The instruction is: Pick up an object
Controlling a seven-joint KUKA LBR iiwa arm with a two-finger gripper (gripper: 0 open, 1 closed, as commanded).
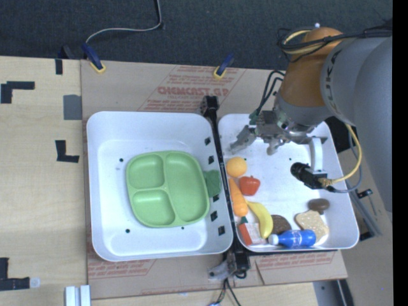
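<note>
Up above the right bin (pixel 338 225), the gripper (pixel 258 141) hangs with its jaws spread and nothing between them, likely poised to drop. Below it the orange (pixel 236 166), tomato (pixel 249 185), banana (pixel 260 217) and blue bottle (pixel 294 238) crowd the bin's near-left corner.

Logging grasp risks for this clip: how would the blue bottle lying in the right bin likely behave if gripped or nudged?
The blue bottle lies on its side, so a nudge would probably roll it. Its smooth rounded body may slip between fingers. The bread slice beside it might limit rolling.
</note>
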